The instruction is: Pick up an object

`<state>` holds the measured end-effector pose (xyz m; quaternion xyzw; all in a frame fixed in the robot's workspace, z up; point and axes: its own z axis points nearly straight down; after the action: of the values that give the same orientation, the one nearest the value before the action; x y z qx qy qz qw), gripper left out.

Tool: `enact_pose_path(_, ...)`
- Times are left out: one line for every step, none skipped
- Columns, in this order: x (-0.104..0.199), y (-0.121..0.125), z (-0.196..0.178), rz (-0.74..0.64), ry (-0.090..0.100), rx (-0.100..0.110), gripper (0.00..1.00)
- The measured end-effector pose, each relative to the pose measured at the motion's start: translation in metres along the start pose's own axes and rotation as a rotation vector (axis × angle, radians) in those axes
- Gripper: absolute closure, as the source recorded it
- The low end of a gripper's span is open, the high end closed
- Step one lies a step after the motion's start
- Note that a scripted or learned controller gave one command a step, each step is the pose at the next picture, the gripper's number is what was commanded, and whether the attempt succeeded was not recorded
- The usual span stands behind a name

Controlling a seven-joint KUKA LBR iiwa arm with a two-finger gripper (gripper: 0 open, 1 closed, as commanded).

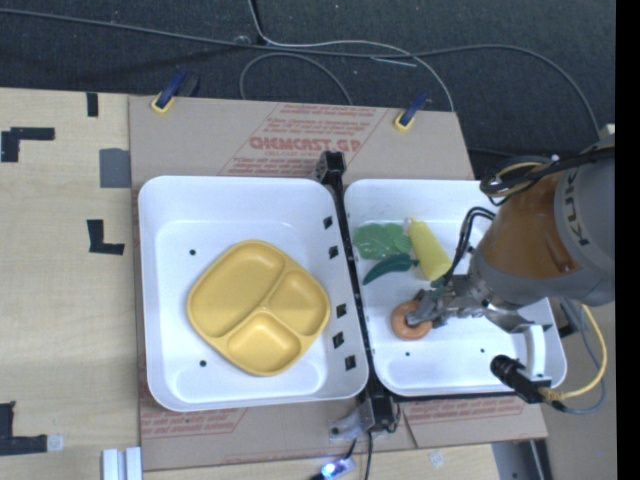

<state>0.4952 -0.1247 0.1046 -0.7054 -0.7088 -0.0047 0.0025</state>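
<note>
Orange-brown ring toy (408,322) lies low in right bin (520,373), touching the hand (432,305), set low over it for a grab. Cannot tell hand's opening or hold. Yellow divided plate (258,308) fills left bin (165,268), likely as drop spot.

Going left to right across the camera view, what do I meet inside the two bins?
Yellow divided plastic plate → green leafy toy vegetable → orange ring-shaped toy → grey arm's gripper.
</note>
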Motion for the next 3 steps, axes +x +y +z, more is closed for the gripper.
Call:
enact_pose_path(-0.007,0.001,-0.06,0.004,-0.012,-0.001,1.0)
enact_pose_path(0.0,0.003,-0.104,0.002,-0.011,0.0,1.0)
enact_pose_path(0.005,-0.005,-0.159,0.003,-0.012,-0.002,1.0)
